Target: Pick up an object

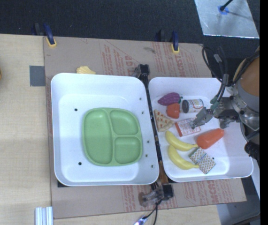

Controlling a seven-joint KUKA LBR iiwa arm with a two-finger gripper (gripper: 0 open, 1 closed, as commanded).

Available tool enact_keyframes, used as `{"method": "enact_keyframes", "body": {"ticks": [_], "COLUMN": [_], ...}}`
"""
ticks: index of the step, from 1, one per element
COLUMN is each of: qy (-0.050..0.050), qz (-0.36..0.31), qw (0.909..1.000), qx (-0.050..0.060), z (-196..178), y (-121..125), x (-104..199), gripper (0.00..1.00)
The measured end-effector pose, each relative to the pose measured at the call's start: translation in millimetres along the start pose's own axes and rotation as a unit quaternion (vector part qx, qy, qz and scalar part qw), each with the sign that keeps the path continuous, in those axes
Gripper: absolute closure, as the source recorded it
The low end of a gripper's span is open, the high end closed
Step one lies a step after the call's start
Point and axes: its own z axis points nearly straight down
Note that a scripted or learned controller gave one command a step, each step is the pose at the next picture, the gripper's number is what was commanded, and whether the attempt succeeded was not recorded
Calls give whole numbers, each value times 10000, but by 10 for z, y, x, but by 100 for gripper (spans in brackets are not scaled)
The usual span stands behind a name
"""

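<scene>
tool (203, 118) over crowded right bin (232, 170), near its right wall; finger state unclear; orange carrot (210, 138) just beside.

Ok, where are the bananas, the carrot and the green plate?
bananas (180, 150): camera view, between the two yellow fruits, on the upper one's lower edge.
carrot (209, 138): camera view, middle of its orange body.
green plate (111, 136): camera view, on the ridge between its compartments.
</scene>
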Motion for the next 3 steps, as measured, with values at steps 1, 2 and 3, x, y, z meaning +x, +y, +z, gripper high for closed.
{"method": "enact_keyframes", "body": {"ticks": [1,2,3], "qy": [-11,-1,0], "qz": [3,0,1], "qw": [10000,10000,10000], "qx": [-3,9,4], "z": [434,1703,1759], "y": [731,330,-18], "x": [-289,9,-4], "gripper": [0,0,0]}}
